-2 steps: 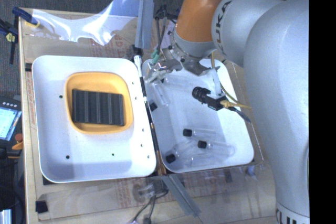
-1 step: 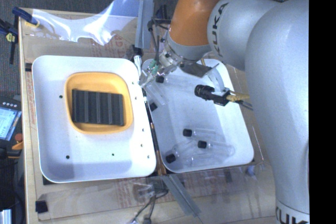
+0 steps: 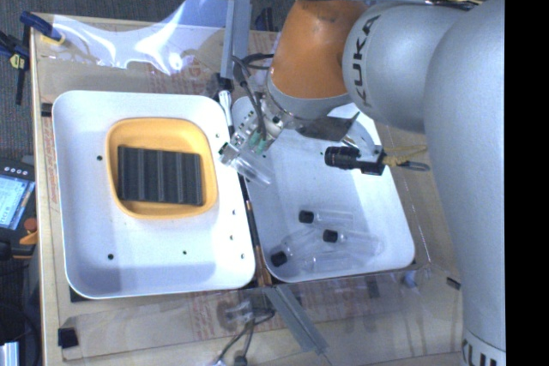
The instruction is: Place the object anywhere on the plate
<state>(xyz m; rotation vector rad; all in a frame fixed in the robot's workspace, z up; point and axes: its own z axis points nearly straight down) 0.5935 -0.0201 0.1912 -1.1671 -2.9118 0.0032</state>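
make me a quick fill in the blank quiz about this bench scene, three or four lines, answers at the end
1. The yellow plate lies in the ____ bin as the camera sees it.
2. The band above the arm's wrist is ____ in colour.
3. The small clear bottles with black caps lie in the ____ bin.
4. The dark insert sits on the ____.

Missing words: left; orange; right; plate

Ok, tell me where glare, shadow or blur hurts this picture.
Camera view: glare washes out the clear plastic sheet at the top; the arm's shadow darkens the right bin; the gripper is smeared and hard to read; the yellow plate is evenly lit and sharp.
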